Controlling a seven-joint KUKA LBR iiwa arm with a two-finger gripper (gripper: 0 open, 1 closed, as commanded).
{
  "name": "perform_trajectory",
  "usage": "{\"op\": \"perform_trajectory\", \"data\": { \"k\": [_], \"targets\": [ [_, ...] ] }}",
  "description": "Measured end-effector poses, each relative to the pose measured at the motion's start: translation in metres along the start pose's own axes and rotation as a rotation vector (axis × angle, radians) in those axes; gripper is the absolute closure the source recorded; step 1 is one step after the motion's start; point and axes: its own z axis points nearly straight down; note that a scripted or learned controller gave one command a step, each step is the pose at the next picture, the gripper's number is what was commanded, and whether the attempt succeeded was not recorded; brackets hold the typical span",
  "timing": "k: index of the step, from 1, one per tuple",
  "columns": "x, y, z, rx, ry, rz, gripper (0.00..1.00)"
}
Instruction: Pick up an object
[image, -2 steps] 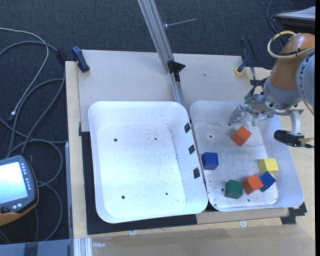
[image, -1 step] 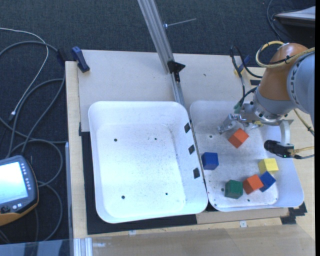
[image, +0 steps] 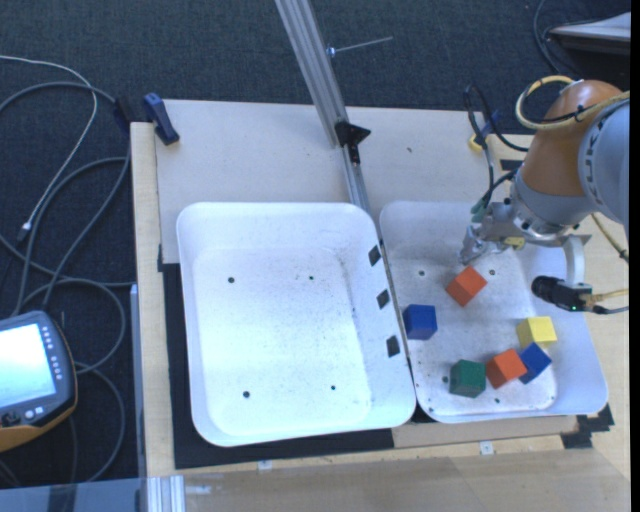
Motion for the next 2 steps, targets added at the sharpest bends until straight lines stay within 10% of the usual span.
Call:
{"op": "perform_trajectory", "data": {
  "k": [1,2],
  "targets": [
    [0.0,0.0,0.001,0.001,0.001,0.0,0.0],
    [0.026,-0.039,0.012,0.01,0.003,0.001,0.0]
  ]
}}
